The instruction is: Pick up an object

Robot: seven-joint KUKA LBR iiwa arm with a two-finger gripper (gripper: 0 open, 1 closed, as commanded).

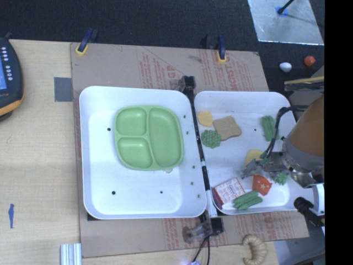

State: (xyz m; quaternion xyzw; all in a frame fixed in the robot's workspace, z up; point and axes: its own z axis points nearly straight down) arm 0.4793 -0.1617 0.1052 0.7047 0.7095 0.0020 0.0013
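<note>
My gripper (258, 169) is low in the right bin (242, 99), reaching in from the right on the grey arm (309, 139). It hangs between a yellow piece (253, 155) just above it and a red piece (262, 185) just below it. Close by are a small green leafy piece (281, 177) on its right, a green pea pod (247, 201) and a red-and-white packet (228, 190). Nothing is visibly held. Further up the bin lie a slice of toast (227, 127), a broccoli floret (210, 138), a yellow chip (205, 118) and a green pickle (268, 127).
The left bin (99, 197) holds a green divided plate (149, 137). A black divider (196, 142) runs between the bins. Blue and yellow clamps (221, 49) hold the cardboard at the back. A control pendant (8, 76) lies at the far left.
</note>
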